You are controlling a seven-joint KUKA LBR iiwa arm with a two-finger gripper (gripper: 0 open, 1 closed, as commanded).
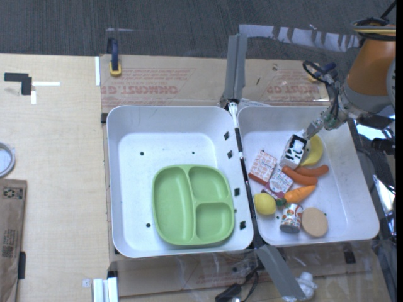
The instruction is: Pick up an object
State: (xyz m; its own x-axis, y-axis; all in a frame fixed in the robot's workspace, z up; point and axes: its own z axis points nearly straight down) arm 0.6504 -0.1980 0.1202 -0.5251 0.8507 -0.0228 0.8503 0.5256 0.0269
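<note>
We see arm [368,74] coming in from upper right, orange band up top, wrist angled down-left. Claw [295,150] low, tilted; finger state unreadable from this cam.

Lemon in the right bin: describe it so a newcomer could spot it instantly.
Start at the right bin, the one holding the pile of toy food. Go to the pile's left edge, next to the divider between the bins, below the red-and-white packets. The lemon is the small round bright yellow piece there, unlike the long orange carrot beside it.
</note>
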